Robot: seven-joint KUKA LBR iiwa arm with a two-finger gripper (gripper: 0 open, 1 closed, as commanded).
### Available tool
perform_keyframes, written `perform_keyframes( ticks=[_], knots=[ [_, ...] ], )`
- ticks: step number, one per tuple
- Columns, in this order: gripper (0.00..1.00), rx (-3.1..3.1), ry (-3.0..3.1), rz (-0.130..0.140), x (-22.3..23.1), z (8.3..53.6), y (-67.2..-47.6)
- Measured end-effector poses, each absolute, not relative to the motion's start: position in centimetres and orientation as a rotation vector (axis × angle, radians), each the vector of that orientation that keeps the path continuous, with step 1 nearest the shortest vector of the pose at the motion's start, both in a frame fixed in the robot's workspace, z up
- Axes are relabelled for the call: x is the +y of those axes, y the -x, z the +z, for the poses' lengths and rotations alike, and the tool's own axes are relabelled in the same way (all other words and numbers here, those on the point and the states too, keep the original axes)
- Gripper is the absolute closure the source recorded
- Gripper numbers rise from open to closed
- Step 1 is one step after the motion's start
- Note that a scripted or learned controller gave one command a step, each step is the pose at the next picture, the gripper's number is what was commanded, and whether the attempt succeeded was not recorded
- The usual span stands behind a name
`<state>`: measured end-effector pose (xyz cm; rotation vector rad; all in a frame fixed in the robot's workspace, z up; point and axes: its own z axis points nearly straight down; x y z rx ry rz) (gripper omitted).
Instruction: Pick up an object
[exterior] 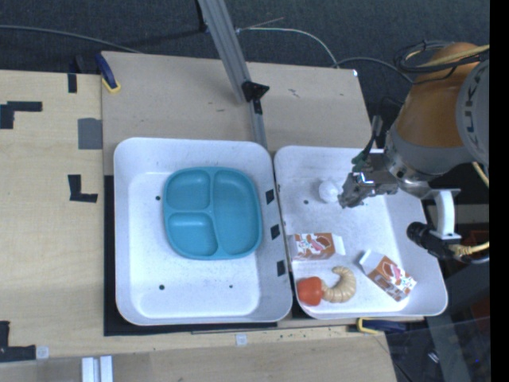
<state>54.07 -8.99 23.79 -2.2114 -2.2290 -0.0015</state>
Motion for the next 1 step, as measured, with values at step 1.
perform_keyframes(
  ticks=[1],
  knots=[
    [1.0, -2.229, 2.212, -0.001, -3.49, 24.08, -54.38]
  ],
)
